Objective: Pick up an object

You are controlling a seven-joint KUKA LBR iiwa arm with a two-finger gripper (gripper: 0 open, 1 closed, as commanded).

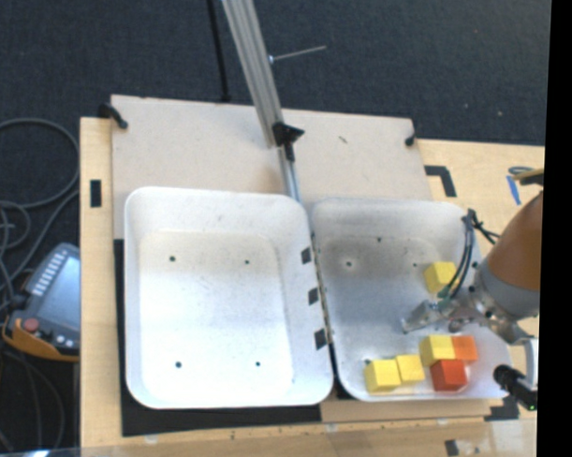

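Camera view had the gripper (431, 314) low in the right bin (380, 221), blocks (438, 350) clustered at its 5 o'clock corner (probably just where they'd landed); grip state, can't tell.

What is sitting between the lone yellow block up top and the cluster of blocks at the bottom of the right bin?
The gripper reaches in between the lone yellow block and the cluster in the camera view.
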